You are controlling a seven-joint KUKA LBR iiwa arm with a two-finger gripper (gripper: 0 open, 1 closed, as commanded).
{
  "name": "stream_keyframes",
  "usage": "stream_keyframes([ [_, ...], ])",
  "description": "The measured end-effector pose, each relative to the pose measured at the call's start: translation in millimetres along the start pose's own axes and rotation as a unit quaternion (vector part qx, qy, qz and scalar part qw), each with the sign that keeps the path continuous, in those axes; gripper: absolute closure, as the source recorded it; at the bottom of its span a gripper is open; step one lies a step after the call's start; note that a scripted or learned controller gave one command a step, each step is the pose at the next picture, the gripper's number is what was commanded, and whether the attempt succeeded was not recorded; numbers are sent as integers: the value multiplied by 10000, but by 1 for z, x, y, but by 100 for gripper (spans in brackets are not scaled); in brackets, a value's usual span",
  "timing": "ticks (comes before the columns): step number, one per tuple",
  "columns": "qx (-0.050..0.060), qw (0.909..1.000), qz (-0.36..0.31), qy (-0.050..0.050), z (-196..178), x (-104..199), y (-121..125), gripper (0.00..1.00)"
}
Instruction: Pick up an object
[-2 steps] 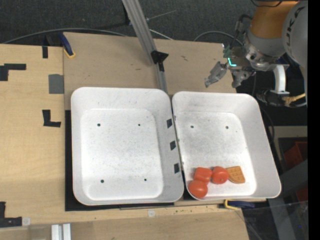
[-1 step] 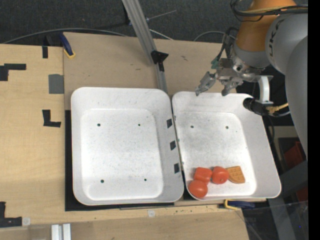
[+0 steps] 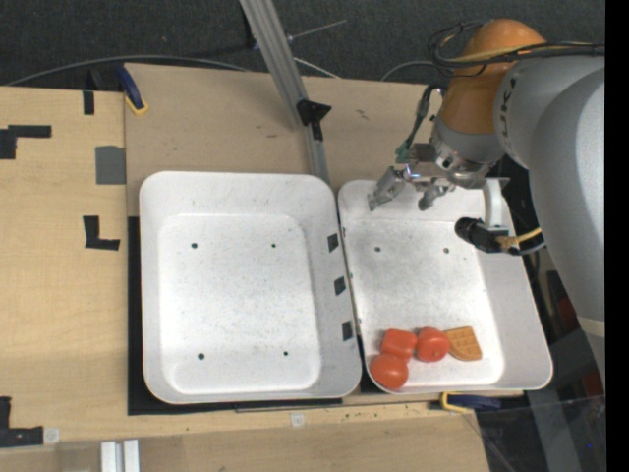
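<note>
Clustering near the right bin's (image 3: 511,362) front edge — three red tomatoes (image 3: 408,352).

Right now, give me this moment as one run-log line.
gripper: open, above right bin far edge, holding nothing | red objects, cracker-like orange piece: near edge, untouched

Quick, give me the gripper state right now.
Gripper: open, nothing between its fingers, at the far edge of the right bin, well away from the red and orange pieces at that bin's near end.
</note>
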State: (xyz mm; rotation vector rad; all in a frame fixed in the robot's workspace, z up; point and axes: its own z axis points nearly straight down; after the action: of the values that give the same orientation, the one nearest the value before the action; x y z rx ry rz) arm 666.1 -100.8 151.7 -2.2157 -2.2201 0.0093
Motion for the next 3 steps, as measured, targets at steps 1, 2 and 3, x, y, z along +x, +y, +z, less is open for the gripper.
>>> stream_keyframes([
  [1, -6, 10000, -2, -1, 46, 3, -7, 0],
  [2, -27, 10000, -10, 3, 33, 4, -6, 100],
  [3, -52, 10000, 1, 3, -11, 1, -2, 100],
])
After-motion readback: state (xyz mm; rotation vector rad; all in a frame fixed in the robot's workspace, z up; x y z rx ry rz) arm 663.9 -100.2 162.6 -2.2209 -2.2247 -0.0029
